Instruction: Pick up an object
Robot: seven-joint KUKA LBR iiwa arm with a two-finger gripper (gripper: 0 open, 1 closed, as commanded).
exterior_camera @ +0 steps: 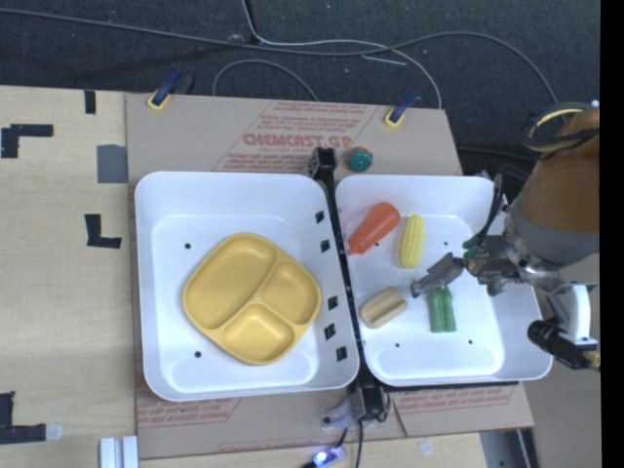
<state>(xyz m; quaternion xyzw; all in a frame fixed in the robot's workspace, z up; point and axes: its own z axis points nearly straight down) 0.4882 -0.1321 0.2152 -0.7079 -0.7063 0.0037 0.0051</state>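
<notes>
At centre left of the frame, the left bin (156, 261) holds a yellow divided plate (252, 297). Right of the divider, the right bin (487, 188) carries an orange carrot (374, 226) at its upper left, a yellow corn cob (411, 241) just beside it, a tan bread roll (382, 307) lower down, and a green vegetable (442, 310) near the bin's middle. The claw (436, 277) hangs over the gap between the roll and the green piece, above both. Whether it is open or closed I cannot tell, and nothing is visibly gripped.

The risk, as I judge it: the claw sits between two targets, so a straight descent could nudge one aside or close on nothing.

The wrist's underside hides the fingertips, and the arm is cut off at the right. A small teal object (361, 159) sits on the counter above the bins; its identity is unclear.
</notes>
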